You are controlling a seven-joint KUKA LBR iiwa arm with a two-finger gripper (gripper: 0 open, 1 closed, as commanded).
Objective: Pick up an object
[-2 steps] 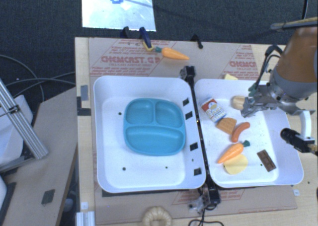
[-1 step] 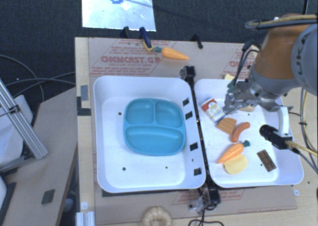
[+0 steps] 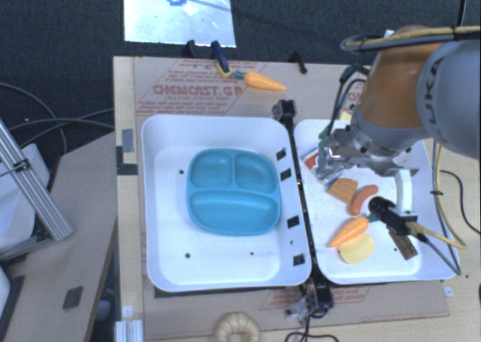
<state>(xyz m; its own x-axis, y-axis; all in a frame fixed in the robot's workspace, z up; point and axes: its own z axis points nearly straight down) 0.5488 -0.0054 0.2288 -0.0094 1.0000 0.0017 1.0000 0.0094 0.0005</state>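
The gripper (image 3: 328, 167) is hanging low over the far left part of the right shallow white bin (image 3: 391, 269). Its jaws are sitting in shadow under the wrist, so how far apart they are, and whether they are touching anything, cannot be told. A tan toast-shaped slice (image 3: 343, 189) is lying just near of the gripper, with a reddish-orange sausage (image 3: 364, 198) just beside it on the right. A small red piece (image 3: 310, 158) is lying just left of the gripper. Nearer still, an orange toy carrot (image 3: 349, 231) is resting against a pale yellow rounded piece (image 3: 356, 250). The left white bin (image 3: 169, 246) is holding a blue divided plastic plate (image 3: 233, 190). Both bins are sitting on a brown cardboard sheet (image 3: 173, 74) on the bench, which is showing red print reading "CHEMCAST"; a second orange carrot (image 3: 261, 81) is lying on it. The grey arm (image 3: 443, 100) is showing the letters "UKA".
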